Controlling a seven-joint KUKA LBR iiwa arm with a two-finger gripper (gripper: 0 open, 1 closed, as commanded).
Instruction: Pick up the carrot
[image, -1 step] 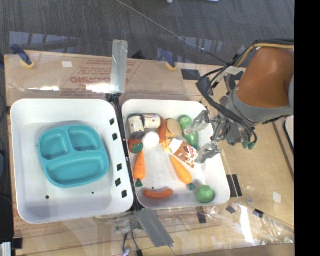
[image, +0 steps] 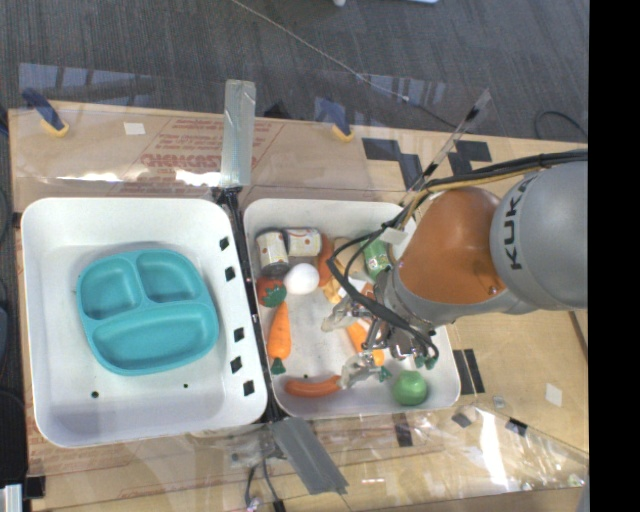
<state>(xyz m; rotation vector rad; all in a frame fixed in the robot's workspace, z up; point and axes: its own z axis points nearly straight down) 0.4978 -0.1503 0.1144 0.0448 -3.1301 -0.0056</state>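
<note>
Carrot (image: 280, 333) lies free at the right bin's (image: 440, 398) left wall, below a white egg (image: 302, 279).

Teal divided plate (image: 150, 308) sits leftmost, smooth and moulded. Carrot is tapered and slick, so close across its thick middle. Gripper (image: 366, 365) hangs apart to its right, over clutter; whether it stands parted or closed cannot be told.

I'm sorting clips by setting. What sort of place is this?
Probably a robotics lab, not a kitchen. Two white bins sit taped to a cardboard-covered bench on grey carpet, an industrial arm reaches in trailing loose cables, and the food, such as the carrot, looks like plastic toys.
</note>
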